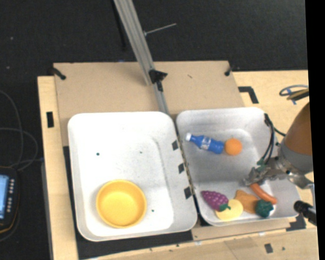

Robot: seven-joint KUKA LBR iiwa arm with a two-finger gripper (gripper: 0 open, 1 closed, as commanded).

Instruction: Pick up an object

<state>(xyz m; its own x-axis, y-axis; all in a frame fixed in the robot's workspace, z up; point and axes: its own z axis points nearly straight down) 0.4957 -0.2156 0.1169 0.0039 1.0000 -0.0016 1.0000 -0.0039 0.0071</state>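
The right bin holds a blue bottle lying on its side with an orange ball touching its right end. Along the bin's front lie purple grapes, a yellow fruit, an orange wedge and a carrot next to a green piece. My gripper hangs low at the bin's right side, just above the carrot's upper end. The arm's orange band sits above it.
The left bin contains a yellow bowl near its front. A metal pole slants up from between the bins at the back. A tablet lies off the bench at the left edge.
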